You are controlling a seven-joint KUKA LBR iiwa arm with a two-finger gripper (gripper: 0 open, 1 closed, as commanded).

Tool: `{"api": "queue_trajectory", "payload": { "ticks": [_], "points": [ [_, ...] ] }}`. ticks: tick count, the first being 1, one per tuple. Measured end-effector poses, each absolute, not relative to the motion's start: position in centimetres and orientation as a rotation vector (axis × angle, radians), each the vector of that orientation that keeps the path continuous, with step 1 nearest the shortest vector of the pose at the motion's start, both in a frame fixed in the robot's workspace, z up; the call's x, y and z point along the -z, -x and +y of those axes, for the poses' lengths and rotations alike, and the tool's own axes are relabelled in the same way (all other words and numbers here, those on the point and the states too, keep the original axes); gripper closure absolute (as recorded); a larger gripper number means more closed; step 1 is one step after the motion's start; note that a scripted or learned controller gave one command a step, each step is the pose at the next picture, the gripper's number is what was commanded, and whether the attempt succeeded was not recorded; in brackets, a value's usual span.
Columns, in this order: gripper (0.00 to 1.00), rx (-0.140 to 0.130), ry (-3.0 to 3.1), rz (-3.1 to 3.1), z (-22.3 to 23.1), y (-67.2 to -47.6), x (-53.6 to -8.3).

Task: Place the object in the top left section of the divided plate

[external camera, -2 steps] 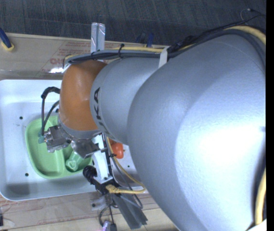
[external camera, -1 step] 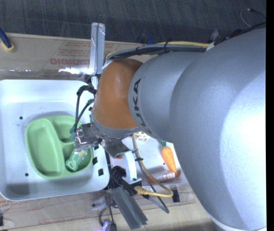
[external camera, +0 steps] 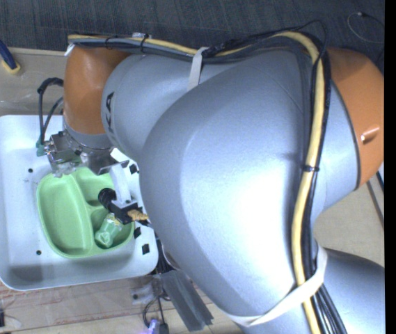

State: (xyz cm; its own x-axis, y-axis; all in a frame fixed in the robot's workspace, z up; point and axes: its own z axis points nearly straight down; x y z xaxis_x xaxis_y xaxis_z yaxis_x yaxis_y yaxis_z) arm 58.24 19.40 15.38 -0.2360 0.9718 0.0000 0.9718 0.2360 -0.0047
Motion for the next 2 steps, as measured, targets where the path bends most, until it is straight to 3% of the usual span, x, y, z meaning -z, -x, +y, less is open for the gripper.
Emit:
{"api": "queue_trajectory", "payload": {
  "ticks": [1, 2],
  "points": [
    [1.00, -0.001, 1.832, -2.551, 18.1, -65.6, -15.1],
    [1.00, -0.001, 1.819, -2.560, 18.5, -65.5, -16.2]
  ]
}}
